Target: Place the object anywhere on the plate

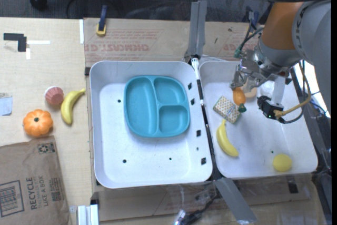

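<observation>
Right bin (295, 129): the gripper (243, 87) hangs low over its upper left part, arm (287, 18) reaching in from the right. A small orange object (239, 96) with a green tip, shaped like a toy carrot, sits right at the fingertips. We judge it pinched between the fingers, closed narrowly around its top, but the slanted view leaves some doubt whether it is lifted or resting on the bin floor.

Just beside and below it lies a patterned tan block (227, 109), cracker-like, tilted on a corner. Below that, a yellow banana (227, 142), smooth and curved, lying flat. A lemon (282, 162), round and slightly matte, sits near the lower right corner, well apart.

Left bin (100, 129): the plate (157, 105), teal, glossy plastic, three compartments with rounded dividers. It lies flat near the bin's centre, nothing on it. We take this as the target; any compartment would do.

The divider ridge between the bins stands between object and plate, so we reckon the carry needs a clear lift before crossing left.

Off the bins, on the wooden bench at left: a second banana (70, 106), a pinkish cupcake-like toy (54, 96), a small ribbed pumpkin (37, 123).
</observation>
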`<state>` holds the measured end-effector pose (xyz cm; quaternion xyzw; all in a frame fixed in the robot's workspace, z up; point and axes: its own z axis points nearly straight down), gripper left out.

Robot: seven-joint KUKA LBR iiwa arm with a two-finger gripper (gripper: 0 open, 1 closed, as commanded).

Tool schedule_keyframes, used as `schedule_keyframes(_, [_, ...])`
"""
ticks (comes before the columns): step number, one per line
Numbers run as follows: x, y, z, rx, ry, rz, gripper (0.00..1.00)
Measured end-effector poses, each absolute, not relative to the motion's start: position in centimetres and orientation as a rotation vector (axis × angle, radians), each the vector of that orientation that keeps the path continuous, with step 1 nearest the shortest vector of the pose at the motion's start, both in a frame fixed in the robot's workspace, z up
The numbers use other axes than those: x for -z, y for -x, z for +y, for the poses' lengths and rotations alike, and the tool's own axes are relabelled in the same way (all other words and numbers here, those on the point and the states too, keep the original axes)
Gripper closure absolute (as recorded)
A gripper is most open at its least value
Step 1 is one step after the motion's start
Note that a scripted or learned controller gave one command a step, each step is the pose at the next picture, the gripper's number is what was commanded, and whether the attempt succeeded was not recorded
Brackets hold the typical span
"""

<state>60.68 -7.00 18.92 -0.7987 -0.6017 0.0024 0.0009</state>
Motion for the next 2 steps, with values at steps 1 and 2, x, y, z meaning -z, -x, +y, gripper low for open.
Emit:
schedule_keyframes(1, [-19.2, -64.5, 2.3, 0.0, 2.527, -1.87, 1.0])
schedule_keyframes(2, [-20.6, -61.8, 6.4, -0.008, 2.417, -2.006, 1.0])
